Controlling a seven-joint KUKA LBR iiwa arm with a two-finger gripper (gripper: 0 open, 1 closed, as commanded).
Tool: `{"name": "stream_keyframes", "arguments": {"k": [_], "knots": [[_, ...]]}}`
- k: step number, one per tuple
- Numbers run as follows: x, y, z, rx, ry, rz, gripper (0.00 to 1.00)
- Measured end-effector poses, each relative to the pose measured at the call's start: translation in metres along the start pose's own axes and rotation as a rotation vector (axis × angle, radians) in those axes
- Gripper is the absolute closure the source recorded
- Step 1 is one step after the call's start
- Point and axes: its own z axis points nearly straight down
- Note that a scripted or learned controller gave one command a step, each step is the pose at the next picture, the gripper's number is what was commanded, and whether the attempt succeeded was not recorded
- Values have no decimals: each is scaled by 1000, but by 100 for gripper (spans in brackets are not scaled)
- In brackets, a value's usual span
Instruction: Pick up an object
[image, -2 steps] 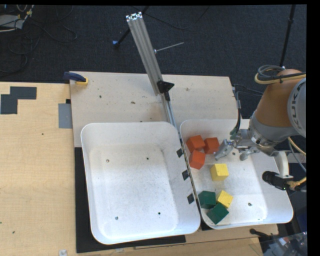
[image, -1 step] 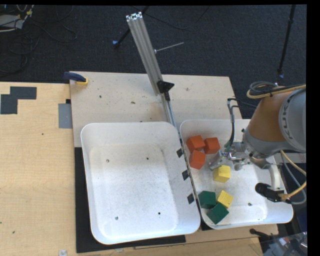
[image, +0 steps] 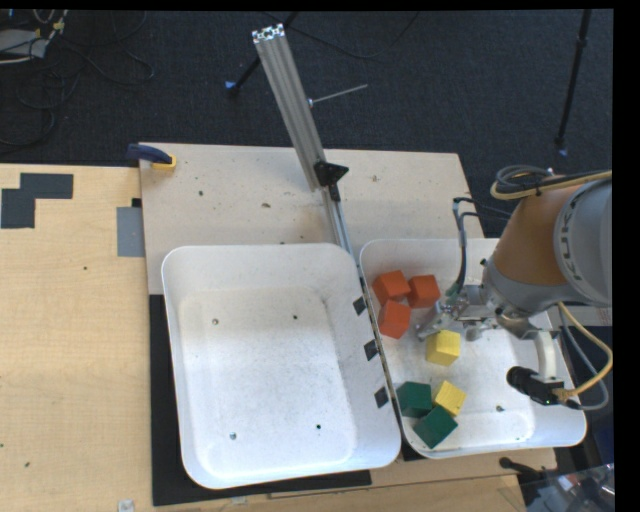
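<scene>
**Gripper low over a yellow cube in the right bin**

The left bin (image: 270, 440) lay beside the right bin (image: 520, 425). In the right bin, going rightward from its left wall: three orange cubes (image: 392, 286) clustered near the top, two green cubes (image: 415, 398) near the bottom (a yellow one touching them), then the yellow cube (image: 443, 348) mid-bin. The gripper (image: 455, 318) hung just above that cube; its grip could not be told.

Camera fixed overhead; slanted view of 2 bins (image: 200, 300).
</scene>
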Motion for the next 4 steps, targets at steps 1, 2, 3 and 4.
{"name": "stream_keyframes", "arguments": {"k": [1, 2, 3, 4], "knots": [[-1, -1, -9, 1, 0, 6, 100], [-11, -1, -59, 3, -2, 4, 100], [-14, -5, -121, -4, -3, -1, 100], [-14, -5, -122, 1, -2, -4, 100]]}}
